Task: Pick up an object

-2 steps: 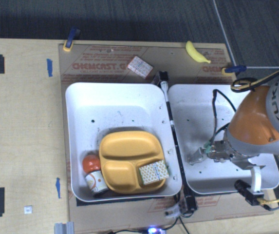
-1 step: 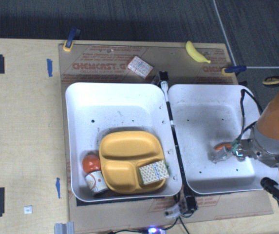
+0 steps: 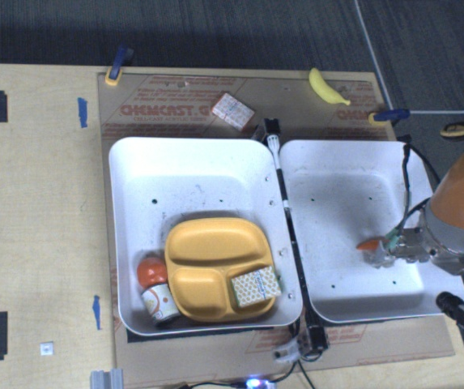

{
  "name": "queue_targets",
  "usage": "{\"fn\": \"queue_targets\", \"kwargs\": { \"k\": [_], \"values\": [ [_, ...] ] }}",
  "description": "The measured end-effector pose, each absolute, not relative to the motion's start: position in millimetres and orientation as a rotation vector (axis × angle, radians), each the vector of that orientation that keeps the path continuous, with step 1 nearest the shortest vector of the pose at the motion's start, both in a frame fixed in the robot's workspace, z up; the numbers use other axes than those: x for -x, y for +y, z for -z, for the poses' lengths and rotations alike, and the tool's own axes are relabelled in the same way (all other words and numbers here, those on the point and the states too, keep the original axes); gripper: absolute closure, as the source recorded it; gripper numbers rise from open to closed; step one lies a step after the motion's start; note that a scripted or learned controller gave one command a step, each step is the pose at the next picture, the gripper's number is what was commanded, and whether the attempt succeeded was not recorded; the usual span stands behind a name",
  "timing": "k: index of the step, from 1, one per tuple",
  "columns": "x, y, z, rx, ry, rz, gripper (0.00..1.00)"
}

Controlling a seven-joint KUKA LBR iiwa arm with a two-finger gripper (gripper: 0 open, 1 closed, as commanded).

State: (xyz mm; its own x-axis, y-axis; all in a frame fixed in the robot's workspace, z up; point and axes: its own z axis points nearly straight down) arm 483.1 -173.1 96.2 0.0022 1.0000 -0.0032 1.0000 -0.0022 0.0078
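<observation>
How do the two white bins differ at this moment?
The left bin holds a yellow divided tray with a patterned packet on it, plus a small can; the right bin has the arm's hand reaching into it from the right. Both are shallow, white and side by side.

Both bins (image 3: 134, 168) are plain white, a bit scuffed. The left one's got a mustard-yellow divided tray (image 3: 215, 262), a green-and-white patterned packet (image 3: 255, 287) and an orange-and-white can (image 3: 156, 292). Up top: a yellow banana (image 3: 328, 88) and a pinkish checked box (image 3: 232, 110) on brown cardboard (image 3: 167, 108) with red lettering.
</observation>
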Motion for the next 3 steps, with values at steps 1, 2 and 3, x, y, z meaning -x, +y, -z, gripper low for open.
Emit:
{"fn": "queue_targets", "kwargs": {
  "k": [1, 2, 3],
  "values": [
    [-552.0, -127, -87, -2.216, 2.219, -0.005, 1.00],
    [-551.0, -127, -86, -2.218, 2.221, -0.003, 0.00],
    [-503.7, -105, -86, -2.221, 2.221, -0.003, 0.00]
  ]
}}
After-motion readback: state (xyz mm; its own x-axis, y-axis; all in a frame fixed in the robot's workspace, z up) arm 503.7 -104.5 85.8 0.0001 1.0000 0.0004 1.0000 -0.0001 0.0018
